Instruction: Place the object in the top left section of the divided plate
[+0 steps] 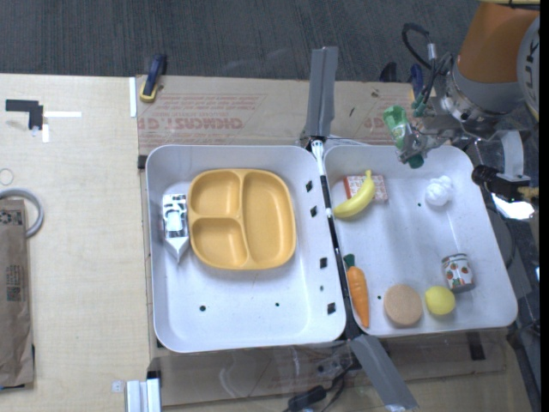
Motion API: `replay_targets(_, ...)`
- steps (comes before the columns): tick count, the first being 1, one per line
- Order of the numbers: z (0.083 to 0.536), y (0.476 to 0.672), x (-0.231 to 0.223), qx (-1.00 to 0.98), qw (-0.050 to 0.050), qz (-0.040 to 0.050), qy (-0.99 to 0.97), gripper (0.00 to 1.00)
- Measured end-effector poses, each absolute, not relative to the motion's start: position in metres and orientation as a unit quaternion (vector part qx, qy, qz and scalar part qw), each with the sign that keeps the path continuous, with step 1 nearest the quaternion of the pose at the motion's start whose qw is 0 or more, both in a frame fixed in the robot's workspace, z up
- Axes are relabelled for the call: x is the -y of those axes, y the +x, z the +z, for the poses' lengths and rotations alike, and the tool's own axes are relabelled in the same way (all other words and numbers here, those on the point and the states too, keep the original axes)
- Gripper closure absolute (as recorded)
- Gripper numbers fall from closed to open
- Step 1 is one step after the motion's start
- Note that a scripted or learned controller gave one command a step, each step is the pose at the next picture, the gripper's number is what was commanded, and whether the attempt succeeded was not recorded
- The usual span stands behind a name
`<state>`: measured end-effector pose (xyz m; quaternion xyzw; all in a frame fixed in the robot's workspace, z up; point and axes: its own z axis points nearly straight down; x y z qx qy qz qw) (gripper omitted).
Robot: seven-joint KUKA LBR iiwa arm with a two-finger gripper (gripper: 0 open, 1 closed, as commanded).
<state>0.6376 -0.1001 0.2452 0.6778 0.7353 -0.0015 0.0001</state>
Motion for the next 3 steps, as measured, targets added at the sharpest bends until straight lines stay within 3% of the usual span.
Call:
replay_targets(1, 0.19, 0.612, 0.006, -0.687, -0.001, -0.0018, 0.727, 1.0)
replay_targets(2, 0.19, 0.625, -0.055, -0.704, 0.0, -0.0014, 0.711, 1.0)
replay_targets(3, 0.111, 0.527, -0.111, -0.682, 0.002, 0.0073, 0.731, 1.0)
